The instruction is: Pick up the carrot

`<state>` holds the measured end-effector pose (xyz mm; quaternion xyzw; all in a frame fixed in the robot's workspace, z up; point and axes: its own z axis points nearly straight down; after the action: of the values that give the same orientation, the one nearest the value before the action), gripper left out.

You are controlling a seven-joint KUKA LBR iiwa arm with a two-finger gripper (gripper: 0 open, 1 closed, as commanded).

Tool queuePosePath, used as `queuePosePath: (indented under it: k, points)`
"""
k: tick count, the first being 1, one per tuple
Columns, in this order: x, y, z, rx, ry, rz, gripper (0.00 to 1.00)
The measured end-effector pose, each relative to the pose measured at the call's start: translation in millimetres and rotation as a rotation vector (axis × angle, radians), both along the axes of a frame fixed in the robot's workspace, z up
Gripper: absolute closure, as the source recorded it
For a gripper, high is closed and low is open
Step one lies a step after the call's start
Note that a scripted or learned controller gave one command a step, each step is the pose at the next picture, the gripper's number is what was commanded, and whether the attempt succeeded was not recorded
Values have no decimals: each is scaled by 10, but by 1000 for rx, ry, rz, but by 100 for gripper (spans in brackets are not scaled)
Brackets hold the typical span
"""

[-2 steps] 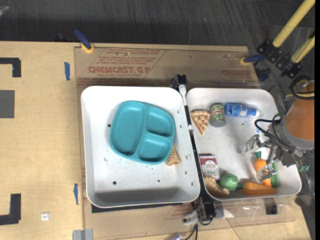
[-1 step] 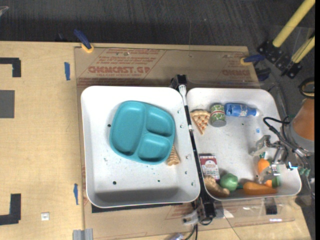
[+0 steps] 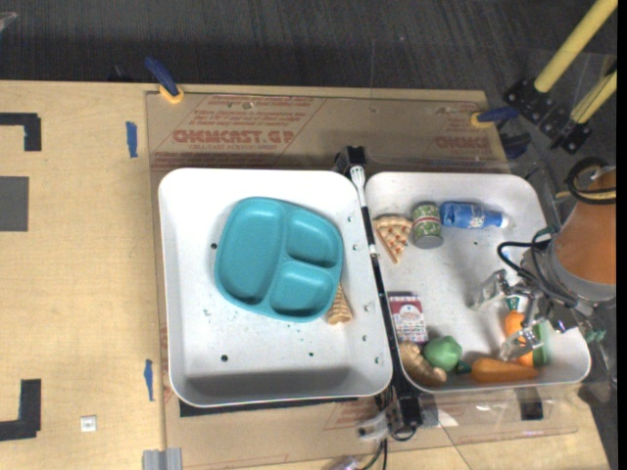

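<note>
Carrot (image 3: pixel 502 367) lies just below tool (image 3: pixel 521 329).

1. The gripper (image 3: pixel 516 318) is silvery metal, under the arm's orange band (image 3: pixel 591 243).
2. Just below it, the carrot (image 3: pixel 502 367) is orange.
3. Left of the carrot, an apple (image 3: pixel 443 351) is green.
4. Up and left of the tool, a bottle (image 3: pixel 471 215) is blue.
5. Far left, a divided plate (image 3: pixel 278 258) is teal in a white bin (image 3: pixel 191 292).

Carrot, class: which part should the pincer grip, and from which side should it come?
Grip the carrot at its thicker middle, from above, closing across its width. It lies flat along the bin's near wall, so sideways approaches are blocked, and a green apple crowds its left tip.
</note>
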<state>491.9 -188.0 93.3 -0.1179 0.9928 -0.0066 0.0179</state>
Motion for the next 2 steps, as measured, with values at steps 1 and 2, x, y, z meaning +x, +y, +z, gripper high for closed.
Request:
queuePosePath:
  k: [1, 2]
  points:
    - [-4, 13, 96, 1, 3, 1, 100]
    - [-5, 15, 92, 2, 4, 2, 0]
